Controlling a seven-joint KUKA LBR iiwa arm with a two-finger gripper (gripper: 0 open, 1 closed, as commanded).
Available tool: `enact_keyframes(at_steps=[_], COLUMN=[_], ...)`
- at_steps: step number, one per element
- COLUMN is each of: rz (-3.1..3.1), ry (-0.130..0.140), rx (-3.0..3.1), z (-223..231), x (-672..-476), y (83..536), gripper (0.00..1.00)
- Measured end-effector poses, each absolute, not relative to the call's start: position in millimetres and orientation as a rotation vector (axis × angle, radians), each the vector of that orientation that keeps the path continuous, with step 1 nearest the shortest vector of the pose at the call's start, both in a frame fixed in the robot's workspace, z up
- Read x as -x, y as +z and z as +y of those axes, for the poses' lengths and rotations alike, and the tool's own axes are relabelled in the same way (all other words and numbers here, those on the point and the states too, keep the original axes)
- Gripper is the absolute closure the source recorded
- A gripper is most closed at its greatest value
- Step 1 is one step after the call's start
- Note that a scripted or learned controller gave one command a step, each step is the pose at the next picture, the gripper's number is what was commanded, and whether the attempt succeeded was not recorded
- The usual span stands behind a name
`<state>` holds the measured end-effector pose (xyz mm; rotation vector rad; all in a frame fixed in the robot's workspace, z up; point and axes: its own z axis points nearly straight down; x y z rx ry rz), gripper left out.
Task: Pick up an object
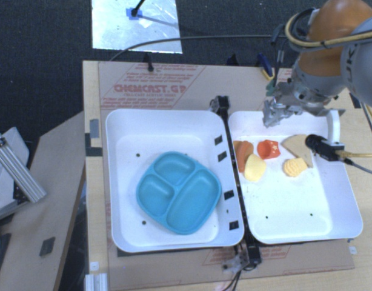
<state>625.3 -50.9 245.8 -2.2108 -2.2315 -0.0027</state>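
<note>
The right bin [307, 223] holds several toy food pieces near its far edge: an orange carrot-like piece [243, 153], a red piece [269, 149], a pale yellow piece [255, 168], a ridged yellow piece [294, 167] and a tan wedge [296, 144]. My gripper [273, 115] hangs above the far edge of the right bin, just behind the red piece and apart from it. Nothing shows between its fingers.
The left bin [125, 138] holds a blue divided plate [178, 191]. A black divider [229, 174] with clips runs between the bins. A foil sheet [135, 17] lies on the dark floor behind the bench. An aluminium bar [13, 168] stands at far left.
</note>
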Motion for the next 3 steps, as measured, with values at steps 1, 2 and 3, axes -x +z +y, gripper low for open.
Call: enact_keyframes(at_steps=[1,2,3], rz=[-2.232,-2.232,-2.230], ry=[-0.002,-0.003,0.001], rx=[2.211,2.209,2.209], z=[3,53,97], x=[-611.8,-598.7,-573.1], y=[251,253,236], gripper=[1.00,1.00,1.00])
